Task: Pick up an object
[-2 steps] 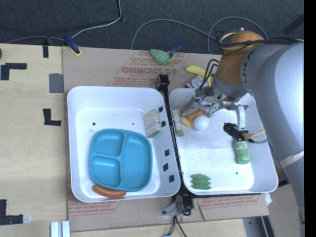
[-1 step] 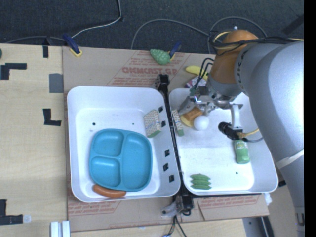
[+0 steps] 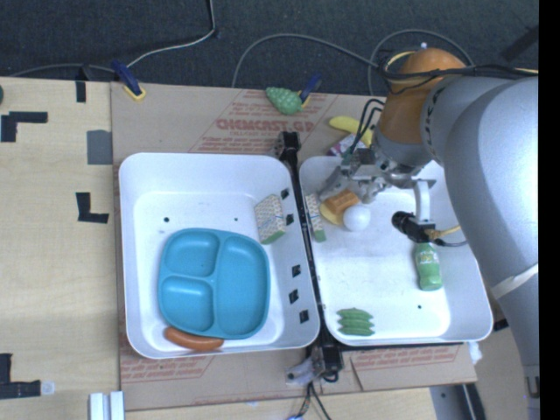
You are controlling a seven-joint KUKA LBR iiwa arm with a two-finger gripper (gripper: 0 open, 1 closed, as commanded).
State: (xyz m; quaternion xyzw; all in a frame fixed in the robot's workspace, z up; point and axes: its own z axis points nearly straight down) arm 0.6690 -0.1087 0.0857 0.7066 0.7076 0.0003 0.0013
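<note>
Right bin (image 3: 455, 318) — green bottle (image 3: 429, 267) lengthwise, cap toward claw (image 3: 354, 185)

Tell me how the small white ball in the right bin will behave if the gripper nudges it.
The small white ball looks round and smooth, so it will probably roll. It rests against an orange-yellow toy food piece, which may block it on that side. It likely slips from a loose pinch.
</note>
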